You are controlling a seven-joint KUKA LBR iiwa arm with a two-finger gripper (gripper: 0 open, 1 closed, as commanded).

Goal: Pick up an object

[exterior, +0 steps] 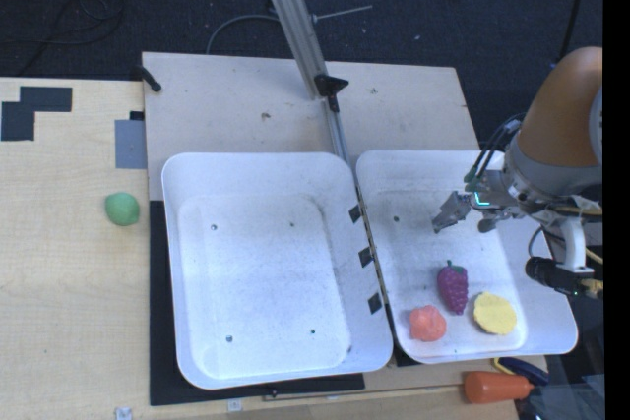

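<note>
End effector point(465, 215) hovered open above the purple toy fruit point(452, 288) (light, probably slippery), best pinched across its middle.

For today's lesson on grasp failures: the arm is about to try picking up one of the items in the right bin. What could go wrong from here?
1. The purple fruit, orange-red item and yellow item lie close together, so a descent by the gripper could nudge a neighbour instead of gripping one.
2. They sit near the right bin's front rim; a finger might strike the wall.
3. All three look rounded and may slip out.
</note>
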